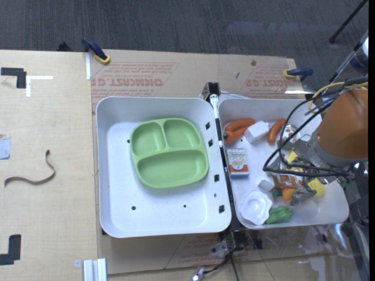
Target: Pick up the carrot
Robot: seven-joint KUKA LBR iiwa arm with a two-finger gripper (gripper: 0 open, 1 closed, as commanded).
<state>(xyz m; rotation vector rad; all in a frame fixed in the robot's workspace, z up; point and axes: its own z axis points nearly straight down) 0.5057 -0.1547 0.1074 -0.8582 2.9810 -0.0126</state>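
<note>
Hovering low in the right bin (337, 215): my end effector (291, 187), grip state indeterminate amid cables. Carrot (238, 126) lies up-left of it, near the bin's far corner, long axis roughly left-right, beside a white block (256, 132).
</note>
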